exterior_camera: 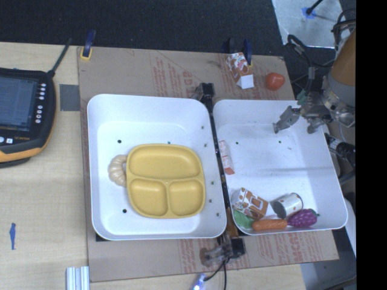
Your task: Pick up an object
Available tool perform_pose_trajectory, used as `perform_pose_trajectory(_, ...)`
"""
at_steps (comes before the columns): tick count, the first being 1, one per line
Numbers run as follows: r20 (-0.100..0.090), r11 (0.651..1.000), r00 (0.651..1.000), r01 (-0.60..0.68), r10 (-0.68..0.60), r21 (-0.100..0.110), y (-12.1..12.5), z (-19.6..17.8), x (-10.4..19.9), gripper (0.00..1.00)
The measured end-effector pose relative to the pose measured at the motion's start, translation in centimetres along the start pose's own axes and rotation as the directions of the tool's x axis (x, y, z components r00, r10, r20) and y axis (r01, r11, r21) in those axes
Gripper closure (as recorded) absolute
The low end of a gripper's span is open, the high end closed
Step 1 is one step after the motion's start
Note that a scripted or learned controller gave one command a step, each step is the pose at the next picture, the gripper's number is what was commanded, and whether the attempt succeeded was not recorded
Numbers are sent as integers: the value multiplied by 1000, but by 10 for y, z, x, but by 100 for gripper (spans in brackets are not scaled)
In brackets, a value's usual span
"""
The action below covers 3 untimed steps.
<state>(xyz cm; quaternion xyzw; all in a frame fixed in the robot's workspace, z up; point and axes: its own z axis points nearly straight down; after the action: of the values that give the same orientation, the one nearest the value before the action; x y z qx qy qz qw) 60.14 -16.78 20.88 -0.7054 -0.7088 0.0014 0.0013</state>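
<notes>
**Tool hangs over the right bin, nothing between its fingers**

Along the lower edge of the right bin (314,168), at the lower right of the frame, a cluster lies together: a small patterned carton (250,203), a green piece (240,220) below it, a toy carrot (269,225), a metal can (288,205) on its side, and a purple grape bunch (303,218).

In the left bin (100,162) a yellow divided tray (164,180) sits mid-frame, a pale ridged item (117,169) touching its left edge. A slim pink packet (225,157) lies by the divider between the bins.

Higher up at the right, the tool (289,121) hovers over the right bin's upper part, fingers spread, carrying nothing.

At the top, on the worktop (36,222), stand a small carton (240,68) and a red tomato (274,81); a teach pendant (24,113) rests at far left.
</notes>
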Motion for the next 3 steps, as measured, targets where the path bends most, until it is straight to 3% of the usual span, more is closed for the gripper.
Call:
perform_pose_trajectory(1, 0, 1000, 1000, -1, 1, 1, -102, 61, -36, 0)
perform_pose_trajectory(2, -1, 1000, 1000, 2, -2, 0, -125, 89, 11, 0)
perform_pose_trajectory(3, -1, 1000, 1000, 2, -2, -1, -66, 17, 99, 0)
